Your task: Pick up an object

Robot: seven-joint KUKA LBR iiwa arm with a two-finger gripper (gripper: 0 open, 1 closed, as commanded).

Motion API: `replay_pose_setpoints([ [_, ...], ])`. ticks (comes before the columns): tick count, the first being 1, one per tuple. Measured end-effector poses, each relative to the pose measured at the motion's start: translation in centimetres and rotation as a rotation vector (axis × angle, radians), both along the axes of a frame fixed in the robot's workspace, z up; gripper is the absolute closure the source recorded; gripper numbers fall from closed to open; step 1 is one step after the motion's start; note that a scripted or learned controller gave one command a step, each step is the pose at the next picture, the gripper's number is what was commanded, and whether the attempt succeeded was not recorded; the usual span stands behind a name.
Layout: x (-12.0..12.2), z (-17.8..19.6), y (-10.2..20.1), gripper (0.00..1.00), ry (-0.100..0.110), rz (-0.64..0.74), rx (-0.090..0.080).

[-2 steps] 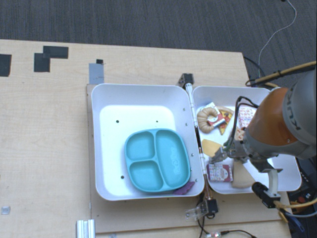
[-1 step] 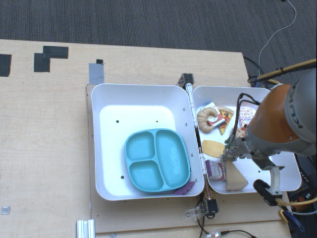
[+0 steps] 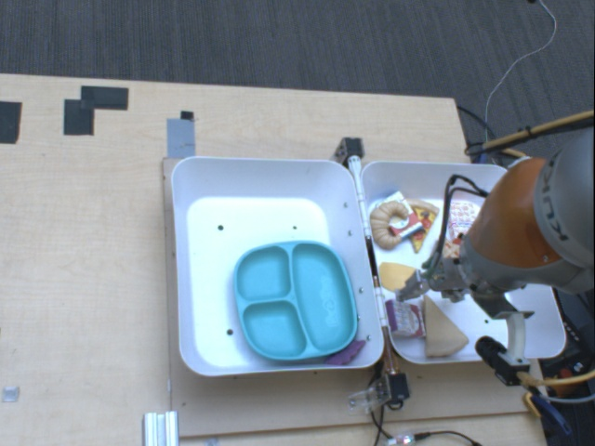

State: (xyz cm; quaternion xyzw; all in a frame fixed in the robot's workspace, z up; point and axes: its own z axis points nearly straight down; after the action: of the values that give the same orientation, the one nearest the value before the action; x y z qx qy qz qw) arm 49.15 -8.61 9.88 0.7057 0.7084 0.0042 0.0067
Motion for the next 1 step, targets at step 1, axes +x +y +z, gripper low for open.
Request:
replay_pose_setpoints([
  [1,0.14,1.05,0.07,1.0,-0.003,0.003,0.001],
])
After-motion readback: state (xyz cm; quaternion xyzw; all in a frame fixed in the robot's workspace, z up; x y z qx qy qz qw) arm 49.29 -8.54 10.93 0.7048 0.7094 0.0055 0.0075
